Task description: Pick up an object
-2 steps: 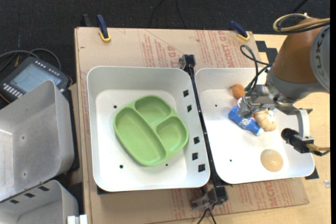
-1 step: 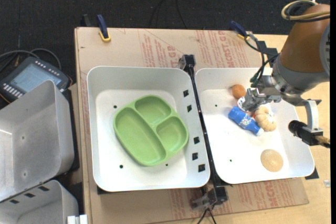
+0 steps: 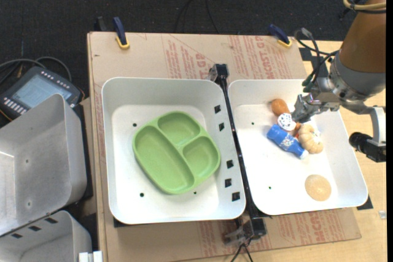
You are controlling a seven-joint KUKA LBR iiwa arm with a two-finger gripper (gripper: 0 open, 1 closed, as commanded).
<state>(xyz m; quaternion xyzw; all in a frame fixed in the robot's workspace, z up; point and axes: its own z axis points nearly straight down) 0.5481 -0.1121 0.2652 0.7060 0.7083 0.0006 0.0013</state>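
The right bin (image 3: 344,190) holds a cluster of small things: an orange egg-shaped piece (image 3: 279,106), a white die with black dots (image 3: 284,121), a blue cylinder (image 3: 285,140) lying on its side, and a tan lumpy piece (image 3: 312,141). A flat round tan cookie (image 3: 318,187) lies apart near the bin's front right. My gripper (image 3: 302,115) hangs over the cluster's right side, just right of the die and above the tan piece. The arm's wrist covers the fingers.
The left bin (image 3: 116,132) holds a green three-compartment plate (image 3: 176,152). A black divider with clips (image 3: 228,132) runs between the bins. Grey containers (image 3: 37,162) stand off the bench at the left. Blue-and-yellow clamps (image 3: 121,34) hold the board's far edge.
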